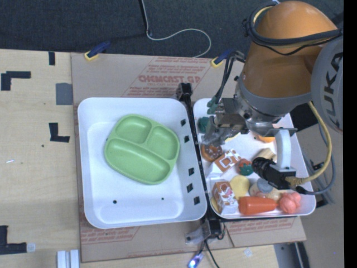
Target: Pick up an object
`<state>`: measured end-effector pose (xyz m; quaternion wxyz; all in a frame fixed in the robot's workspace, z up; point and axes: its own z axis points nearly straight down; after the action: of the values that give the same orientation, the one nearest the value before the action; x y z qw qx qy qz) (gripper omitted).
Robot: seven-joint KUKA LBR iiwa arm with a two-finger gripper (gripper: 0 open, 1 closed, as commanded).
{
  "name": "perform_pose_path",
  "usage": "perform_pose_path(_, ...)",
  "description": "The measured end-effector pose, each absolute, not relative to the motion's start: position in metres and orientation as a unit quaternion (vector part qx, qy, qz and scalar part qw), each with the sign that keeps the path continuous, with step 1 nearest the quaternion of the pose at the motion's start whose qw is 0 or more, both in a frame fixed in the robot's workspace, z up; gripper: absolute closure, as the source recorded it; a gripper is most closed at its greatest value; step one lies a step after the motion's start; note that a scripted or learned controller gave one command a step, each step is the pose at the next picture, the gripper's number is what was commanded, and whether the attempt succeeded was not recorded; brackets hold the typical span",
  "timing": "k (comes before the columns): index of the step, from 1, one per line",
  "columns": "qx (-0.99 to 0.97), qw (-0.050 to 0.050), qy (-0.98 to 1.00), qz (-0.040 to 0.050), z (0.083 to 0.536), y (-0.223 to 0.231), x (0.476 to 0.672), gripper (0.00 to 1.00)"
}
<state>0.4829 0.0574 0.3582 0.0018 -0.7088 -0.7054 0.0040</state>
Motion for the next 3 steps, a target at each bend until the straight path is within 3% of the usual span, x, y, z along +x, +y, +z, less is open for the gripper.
perform_pose_path(1, -0.706, 0.000, -0.709, -0.0002, 0.388, 0.089, 0.484, 1.00)
perform_pose_path(2, -0.705, 0.002, -0.709, 0.0024, 0.352, 0.134, 0.483, 1.00)
perform_pose_path(3, -0.708, 0.001, -0.706, 0.0027, 0.325, 0.102, 0.483, 1.00)
